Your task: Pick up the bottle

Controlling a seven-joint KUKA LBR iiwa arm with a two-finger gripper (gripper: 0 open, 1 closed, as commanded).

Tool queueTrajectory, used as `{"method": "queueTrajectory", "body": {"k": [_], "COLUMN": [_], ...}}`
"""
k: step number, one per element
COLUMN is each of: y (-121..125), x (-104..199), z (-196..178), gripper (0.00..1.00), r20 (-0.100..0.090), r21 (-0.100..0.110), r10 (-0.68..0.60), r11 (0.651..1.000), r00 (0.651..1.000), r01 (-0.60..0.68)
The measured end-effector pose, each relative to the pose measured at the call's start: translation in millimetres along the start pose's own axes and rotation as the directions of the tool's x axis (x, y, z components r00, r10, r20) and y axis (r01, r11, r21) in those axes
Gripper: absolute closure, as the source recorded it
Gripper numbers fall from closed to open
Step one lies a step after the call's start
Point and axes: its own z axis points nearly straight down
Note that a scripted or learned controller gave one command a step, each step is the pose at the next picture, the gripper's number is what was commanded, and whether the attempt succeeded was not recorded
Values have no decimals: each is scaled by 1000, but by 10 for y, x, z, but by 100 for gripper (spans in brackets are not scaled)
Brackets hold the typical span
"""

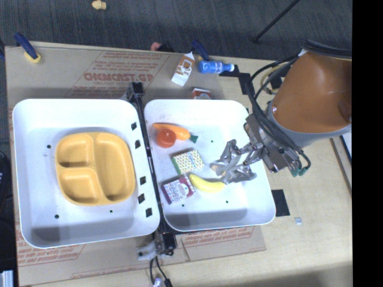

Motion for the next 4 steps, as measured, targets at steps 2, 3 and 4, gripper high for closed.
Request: {"method": "queueTrajectory", "body": {"k": [2, 3, 4], "y": [-308, -929, -912], "x": [-4, 161, 210], "z": [882, 434, 934], "gripper": [100, 100, 100], "r20": [-4, -1, -5], "r21": [-3, -1, -2], "r10": [-93, -267, 207], "r11": [996, 964, 978], "r00": [996, 964, 978], "r01": [93, 267, -207]}}
